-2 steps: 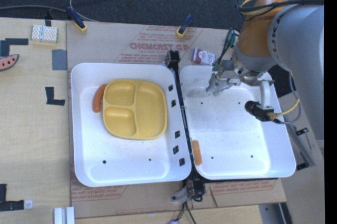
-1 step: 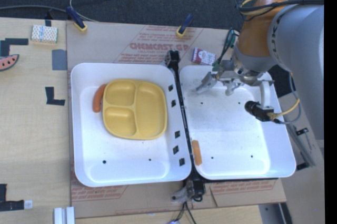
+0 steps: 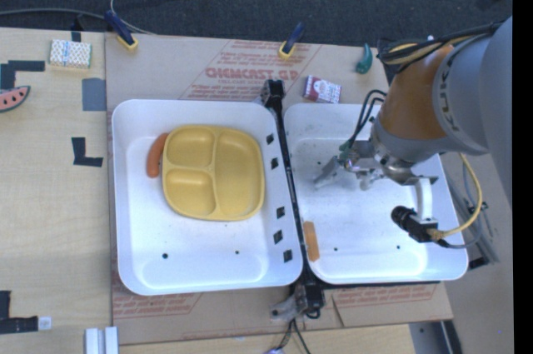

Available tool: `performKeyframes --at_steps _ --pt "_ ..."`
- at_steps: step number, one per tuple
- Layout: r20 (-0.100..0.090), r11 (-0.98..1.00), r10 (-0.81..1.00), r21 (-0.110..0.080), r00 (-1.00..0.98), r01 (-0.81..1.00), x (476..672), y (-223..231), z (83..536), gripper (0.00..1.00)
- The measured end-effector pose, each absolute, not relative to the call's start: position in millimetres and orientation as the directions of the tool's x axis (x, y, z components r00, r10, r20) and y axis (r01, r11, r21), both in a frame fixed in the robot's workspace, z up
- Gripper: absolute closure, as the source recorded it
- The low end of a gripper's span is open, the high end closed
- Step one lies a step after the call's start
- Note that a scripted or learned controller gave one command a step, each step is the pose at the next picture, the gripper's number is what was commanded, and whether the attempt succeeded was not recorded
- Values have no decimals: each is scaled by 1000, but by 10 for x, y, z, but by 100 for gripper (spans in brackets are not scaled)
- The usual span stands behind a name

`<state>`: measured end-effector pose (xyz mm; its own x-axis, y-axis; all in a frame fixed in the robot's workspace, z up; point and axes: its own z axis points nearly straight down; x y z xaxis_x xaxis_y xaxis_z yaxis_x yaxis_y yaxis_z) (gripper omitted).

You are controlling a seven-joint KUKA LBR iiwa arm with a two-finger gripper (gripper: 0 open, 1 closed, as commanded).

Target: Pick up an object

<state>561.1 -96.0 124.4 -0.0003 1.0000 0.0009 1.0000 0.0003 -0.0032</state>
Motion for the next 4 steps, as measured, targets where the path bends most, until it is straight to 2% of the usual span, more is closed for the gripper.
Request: performKeyframes --at_steps 1,2,4 --pt "1 2 1000 2 -2 1000 6192 -956 858 0" --pt "0 2 1000 2 -2 1000 6193 -959 954 100" --pt "3 3 1000 -1 -3 1000 6187 -939 1133 100"
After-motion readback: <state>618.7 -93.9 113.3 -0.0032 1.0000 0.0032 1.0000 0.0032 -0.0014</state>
